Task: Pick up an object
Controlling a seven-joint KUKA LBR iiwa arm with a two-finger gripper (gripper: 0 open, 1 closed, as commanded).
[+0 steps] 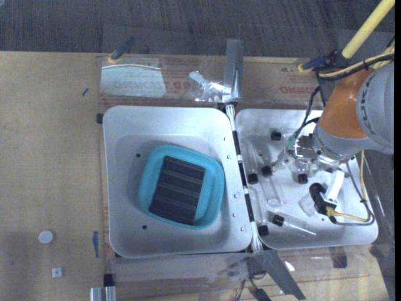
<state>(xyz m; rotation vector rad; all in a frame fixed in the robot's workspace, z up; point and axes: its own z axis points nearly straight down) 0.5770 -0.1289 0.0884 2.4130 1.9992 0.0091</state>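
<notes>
The right bin holds several small clear pieces with black caps: one at the back, one mid-left, one by the left wall, and a clear pointed one at the front. My gripper hangs low over the middle of this bin, among the clear pieces, with the orange-banded wrist above it to the right. Nothing can be made out in the gripper. In the left bin lies a blue tray with a black ridged insert.
A metal divider stands behind the gap between the bins. Crumpled clear plastic and a clear bag lie on the bench behind the left bin. A yellow rod slants at the top right.
</notes>
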